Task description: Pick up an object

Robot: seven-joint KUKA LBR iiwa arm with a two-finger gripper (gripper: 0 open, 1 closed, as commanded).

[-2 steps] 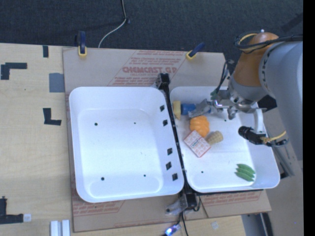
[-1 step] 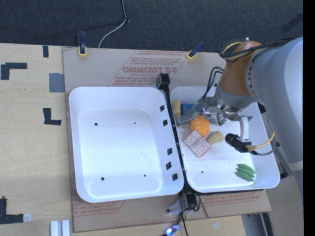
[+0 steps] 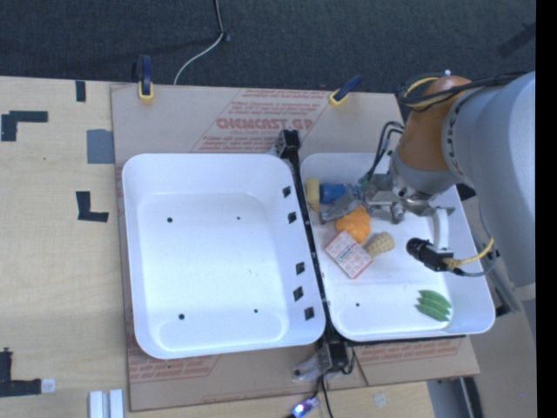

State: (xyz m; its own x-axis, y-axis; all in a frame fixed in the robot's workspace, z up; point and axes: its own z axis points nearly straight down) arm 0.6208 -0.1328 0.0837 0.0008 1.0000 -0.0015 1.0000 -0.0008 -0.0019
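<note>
We are looking down on two bins, the arm reaching over the right one.

The left bin is lying bare; in the right bin, a box, orange block and corn are clustering at the gripper's seven o'clock, a green pod at five; its grip we cannot tell.

In the right bin a box lies left of a corn cob, a pea pod near the front right corner
</note>
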